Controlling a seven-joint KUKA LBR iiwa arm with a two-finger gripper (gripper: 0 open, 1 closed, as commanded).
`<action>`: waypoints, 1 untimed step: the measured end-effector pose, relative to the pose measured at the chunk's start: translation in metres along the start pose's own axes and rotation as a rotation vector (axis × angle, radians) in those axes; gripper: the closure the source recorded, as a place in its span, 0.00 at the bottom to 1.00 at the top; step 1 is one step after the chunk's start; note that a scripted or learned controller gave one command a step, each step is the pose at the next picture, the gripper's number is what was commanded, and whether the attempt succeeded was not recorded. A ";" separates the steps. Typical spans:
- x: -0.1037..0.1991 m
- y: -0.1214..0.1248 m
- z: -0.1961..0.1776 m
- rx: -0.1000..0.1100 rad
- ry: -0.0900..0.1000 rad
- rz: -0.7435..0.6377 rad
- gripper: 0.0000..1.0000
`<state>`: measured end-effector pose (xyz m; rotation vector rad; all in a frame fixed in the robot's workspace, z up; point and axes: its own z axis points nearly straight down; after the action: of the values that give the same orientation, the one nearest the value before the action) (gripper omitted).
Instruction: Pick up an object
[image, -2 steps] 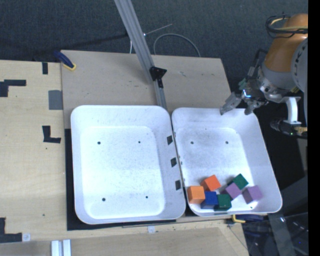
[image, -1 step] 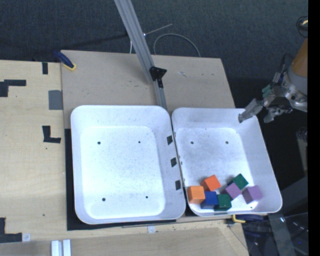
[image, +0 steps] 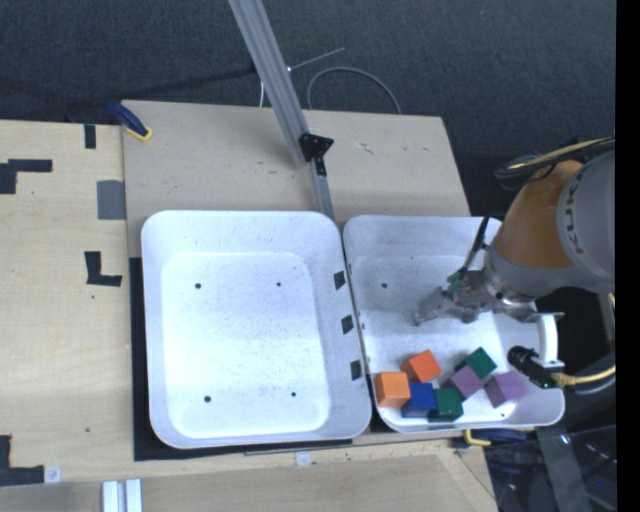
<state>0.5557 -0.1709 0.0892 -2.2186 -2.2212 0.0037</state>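
Blocks: orange block (image: 424, 365) and its neighbours huddle in the right bin (image: 400, 240), below the hand, toward the bin's near wall.
Hand: hand (image: 432, 310) hangs over bare bin floor, holding nothing; finger state cannot be told.
Move: downward in view toward the cluster.

A grey metal pole (image: 283, 95) slants across the bench above 2 bins

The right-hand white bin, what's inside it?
The right bin holds a cluster of small blocks along its near edge: two orange, one blue, two green, two purple. The gripper hangs above its floor; the arm covers the bin's right side.
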 end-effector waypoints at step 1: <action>0.052 -0.034 -0.002 0.003 0.003 -0.002 0.00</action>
<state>0.5221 -0.1190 0.0912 -2.2130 -2.2202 0.0033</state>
